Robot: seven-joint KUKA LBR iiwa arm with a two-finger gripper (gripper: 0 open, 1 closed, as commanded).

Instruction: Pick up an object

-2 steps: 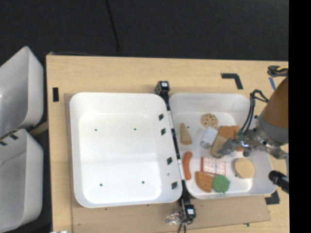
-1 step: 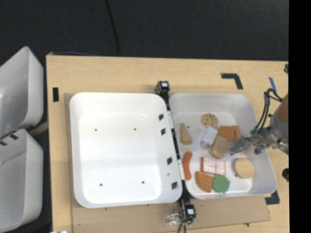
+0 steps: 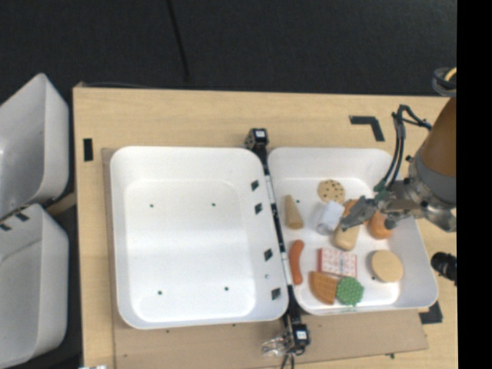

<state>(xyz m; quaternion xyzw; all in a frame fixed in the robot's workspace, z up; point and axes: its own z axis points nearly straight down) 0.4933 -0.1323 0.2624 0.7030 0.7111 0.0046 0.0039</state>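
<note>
Black floor surrounds the wooden bench [image 3: 177, 114]. On it, in the right bin [image 3: 307, 160], a tan bread-like piece [image 3: 347, 237] lies just under the gripper [image 3: 355, 215], whose dark fingers seem spread above it, though the view is blurry. A cookie [image 3: 331, 190], orange sausage [image 3: 297, 260], pink wafer [image 3: 337, 263] and round bun [image 3: 386, 267] crowd close. The left bin [image 3: 188, 237] offers open room. No writing is readable.

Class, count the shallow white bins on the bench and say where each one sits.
2: the left bin sits at the bench's middle, and the right bin adjoins it, holding the toy food under the gripper.
</note>
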